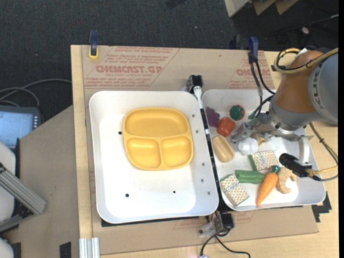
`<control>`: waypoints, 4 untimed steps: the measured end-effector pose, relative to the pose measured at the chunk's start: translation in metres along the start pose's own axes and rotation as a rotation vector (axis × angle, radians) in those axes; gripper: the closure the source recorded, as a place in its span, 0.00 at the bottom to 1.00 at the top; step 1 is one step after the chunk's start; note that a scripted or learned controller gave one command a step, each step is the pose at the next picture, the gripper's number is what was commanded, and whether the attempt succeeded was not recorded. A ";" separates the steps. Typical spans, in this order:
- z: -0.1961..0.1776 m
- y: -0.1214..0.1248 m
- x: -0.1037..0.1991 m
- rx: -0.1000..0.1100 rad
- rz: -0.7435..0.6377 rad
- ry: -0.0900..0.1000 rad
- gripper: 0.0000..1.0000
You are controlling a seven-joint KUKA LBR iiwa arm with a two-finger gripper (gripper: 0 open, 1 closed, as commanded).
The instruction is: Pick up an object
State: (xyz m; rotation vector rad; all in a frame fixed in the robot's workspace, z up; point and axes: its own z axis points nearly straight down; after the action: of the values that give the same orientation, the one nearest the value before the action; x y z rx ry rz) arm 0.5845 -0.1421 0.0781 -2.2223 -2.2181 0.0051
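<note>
Right bin: fingers beside white object

A brown board printed with red lettering covered the bench, held by a blue clamp at its far left corner and another blue clamp further right. A yellow three-compartment tray sat in the left white bin. Dark carpet lay beyond, and black cables trailed at the left.
</note>
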 end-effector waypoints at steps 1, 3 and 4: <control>-0.115 0.066 0.101 -0.020 -0.014 0.002 0.00; -0.003 0.084 0.027 -0.008 -0.004 -0.001 0.00; -0.018 0.082 0.027 -0.008 -0.003 -0.001 1.00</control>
State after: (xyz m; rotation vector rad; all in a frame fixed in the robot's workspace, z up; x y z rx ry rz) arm 0.6669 -0.1150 0.0957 -2.2239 -2.2255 -0.0019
